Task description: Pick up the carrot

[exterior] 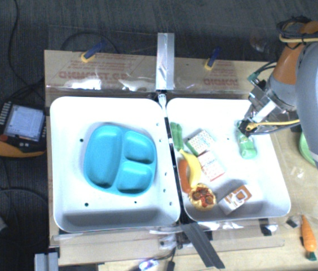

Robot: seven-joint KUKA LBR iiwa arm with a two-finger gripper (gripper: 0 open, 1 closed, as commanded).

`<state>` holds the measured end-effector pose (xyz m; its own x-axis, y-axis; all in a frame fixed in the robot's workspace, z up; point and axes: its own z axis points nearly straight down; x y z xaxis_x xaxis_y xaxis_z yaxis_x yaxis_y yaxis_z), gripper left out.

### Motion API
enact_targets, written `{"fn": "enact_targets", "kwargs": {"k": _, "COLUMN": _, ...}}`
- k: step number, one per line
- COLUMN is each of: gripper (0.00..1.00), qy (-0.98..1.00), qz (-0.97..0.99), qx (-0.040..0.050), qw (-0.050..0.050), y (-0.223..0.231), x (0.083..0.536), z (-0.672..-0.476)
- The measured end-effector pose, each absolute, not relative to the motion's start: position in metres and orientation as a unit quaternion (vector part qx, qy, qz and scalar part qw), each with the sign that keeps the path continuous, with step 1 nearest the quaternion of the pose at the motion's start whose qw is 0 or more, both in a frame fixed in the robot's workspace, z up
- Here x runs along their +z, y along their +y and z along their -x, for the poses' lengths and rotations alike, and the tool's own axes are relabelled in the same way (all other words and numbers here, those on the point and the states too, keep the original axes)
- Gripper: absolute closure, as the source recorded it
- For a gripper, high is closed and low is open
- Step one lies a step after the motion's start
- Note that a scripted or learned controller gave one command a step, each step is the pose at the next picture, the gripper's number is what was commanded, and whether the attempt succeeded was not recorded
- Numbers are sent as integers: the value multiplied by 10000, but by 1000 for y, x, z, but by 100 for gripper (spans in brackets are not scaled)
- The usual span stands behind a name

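Well out at two o'clock of the right bin (272,179), gripper (248,126), spread or pressed together impossible to tell. Just at its six o'clock, a pale green translucent piece (248,147). Farther off toward eight o'clock, carrot (182,174): slim, orange, lying lengthwise along the bin's left wall, close against the banana (191,164) on its three o'clock side, well apart from the gripper.

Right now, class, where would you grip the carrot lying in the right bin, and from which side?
Probably the upper half of the carrot, coming straight down from above. It lies flat along the left wall of the right bin, with the banana close against its other side, so a sideways approach looks blocked; the fingers would need to slip into narrow gaps.
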<state>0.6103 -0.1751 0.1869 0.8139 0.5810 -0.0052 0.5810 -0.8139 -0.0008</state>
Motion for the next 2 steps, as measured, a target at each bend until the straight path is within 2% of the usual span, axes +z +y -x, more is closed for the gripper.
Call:
{"fn": "enact_targets", "kwargs": {"k": 1, "gripper": 100, "qy": 2662, "qz": -9639, "qx": -32, "qw": -4, "y": -108, "x": 193, "z": -559}}
{"fn": "enact_targets", "kwargs": {"k": 2, "gripper": 100, "qy": 1236, "qz": -9923, "qx": -36, "qw": 9, "y": -83, "x": 194, "z": -583}}
